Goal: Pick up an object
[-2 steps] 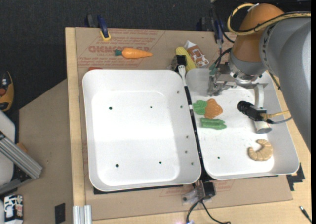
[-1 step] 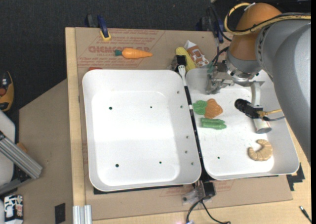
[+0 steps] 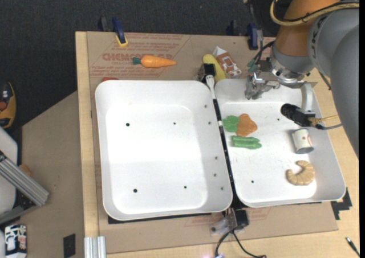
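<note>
Claw [image 3: 258, 87] hangs over right bin's [image 3: 274, 194] back-left corner, just inside the rim; can't tell if it's wide or narrow. Pickable stuff lies in that bin: green toy [image 3: 230, 123] & orange-brown lump [image 3: 247, 126] touching, near its left wall; pea pod [image 3: 246, 143] just in front of them; small white can [image 3: 302, 140] twd its right wall; croissant [image 3: 300, 173] near its front-right corner. Toy carrot [image 3: 154, 61] & banana [image 3: 211, 64] sit outside, behind & left of the bin.
</note>
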You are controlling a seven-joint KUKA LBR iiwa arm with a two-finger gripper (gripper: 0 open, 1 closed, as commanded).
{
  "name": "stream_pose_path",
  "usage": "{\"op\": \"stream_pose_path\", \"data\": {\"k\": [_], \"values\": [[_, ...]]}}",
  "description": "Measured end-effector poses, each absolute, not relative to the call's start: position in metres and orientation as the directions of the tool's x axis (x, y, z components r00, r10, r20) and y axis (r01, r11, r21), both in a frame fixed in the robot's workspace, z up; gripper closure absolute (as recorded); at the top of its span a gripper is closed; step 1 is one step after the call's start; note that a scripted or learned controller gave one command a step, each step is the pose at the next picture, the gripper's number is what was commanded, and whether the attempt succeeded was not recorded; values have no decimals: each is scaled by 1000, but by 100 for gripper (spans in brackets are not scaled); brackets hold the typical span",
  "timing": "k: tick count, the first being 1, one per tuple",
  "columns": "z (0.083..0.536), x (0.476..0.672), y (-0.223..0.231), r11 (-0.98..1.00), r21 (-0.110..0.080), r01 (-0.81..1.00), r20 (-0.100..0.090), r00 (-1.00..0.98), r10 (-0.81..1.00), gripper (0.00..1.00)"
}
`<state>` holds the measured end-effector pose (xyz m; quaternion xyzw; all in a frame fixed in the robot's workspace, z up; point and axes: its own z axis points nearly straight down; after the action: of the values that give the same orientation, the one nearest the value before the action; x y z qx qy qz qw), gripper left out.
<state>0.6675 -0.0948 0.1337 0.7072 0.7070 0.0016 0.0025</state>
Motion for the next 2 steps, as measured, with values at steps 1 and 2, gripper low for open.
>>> {"op": "stream_pose_path", "data": {"k": [1,2], "values": [[256,649,-7,8,10,1000,2,-8,1000,100],[297,601,118,11,4,1000,4,-11,1000,100]]}}
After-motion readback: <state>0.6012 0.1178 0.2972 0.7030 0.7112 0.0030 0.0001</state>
